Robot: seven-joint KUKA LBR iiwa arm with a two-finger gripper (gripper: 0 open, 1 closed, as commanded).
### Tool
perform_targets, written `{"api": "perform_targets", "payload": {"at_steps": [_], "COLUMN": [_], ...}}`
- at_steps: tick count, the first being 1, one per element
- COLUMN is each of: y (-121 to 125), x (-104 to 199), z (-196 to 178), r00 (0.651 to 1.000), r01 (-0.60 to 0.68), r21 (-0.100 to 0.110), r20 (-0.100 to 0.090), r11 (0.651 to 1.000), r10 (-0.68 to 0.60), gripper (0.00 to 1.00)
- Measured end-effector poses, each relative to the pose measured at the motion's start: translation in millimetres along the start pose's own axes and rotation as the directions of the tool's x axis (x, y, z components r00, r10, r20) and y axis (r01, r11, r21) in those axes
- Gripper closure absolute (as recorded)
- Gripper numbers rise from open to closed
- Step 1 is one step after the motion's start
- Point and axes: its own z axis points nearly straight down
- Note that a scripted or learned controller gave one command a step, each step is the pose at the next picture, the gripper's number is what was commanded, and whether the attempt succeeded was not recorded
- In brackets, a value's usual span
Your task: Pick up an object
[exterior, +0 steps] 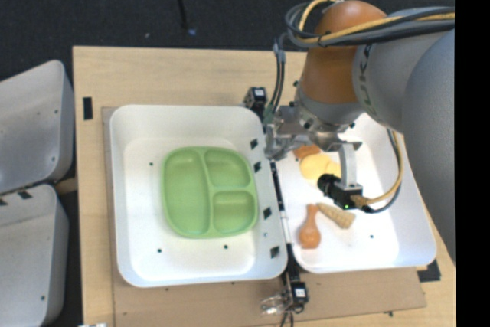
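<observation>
**Arm hung over the small pieces, right of the green plate**

Camera view. The green plate (pixel 208 191) lay flat in the middle of the left bin (pixel 138 249). Everything small enough for an easy grasp lay to its right, across the divide, in the right bin (pixel 402 237). An orange piece (pixel 308 152) and a yellow piece (pixel 322 167) sat touching each other, right of the plate's upper corner. A tan cone (pixel 339 216) and an orange club-shaped toy (pixel 309 232) lay close together, right of the plate's lower corner; I could not tell whether those two touched. The pieces looked loosely scattered and lying flat, probably so that a grasp from above could reach any of them.

The arm came in from far right of the plate, its grey link sloping down to the orange band (pixel 337 57), with the wrist turned straight downward. That put the gripper (pixel 305 140) just right of the plate's upper right corner, directly over the orange piece, which was my guess for the intended thing. The wrist hid the gripper's tip, so I could not tell whether it was wide, narrow or holding anything, nor whether it had reached the piece.
</observation>
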Motion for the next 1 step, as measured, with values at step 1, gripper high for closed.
{"api": "perform_targets", "payload": {"at_steps": [1], "y": [10.0], "x": [52.4], "z": [3.0], "r00": [1.000], "r01": [0.000], "r21": [0.000], "r20": [0.000], "r11": [1.000], "r10": [0.000], "gripper": [1.00]}}
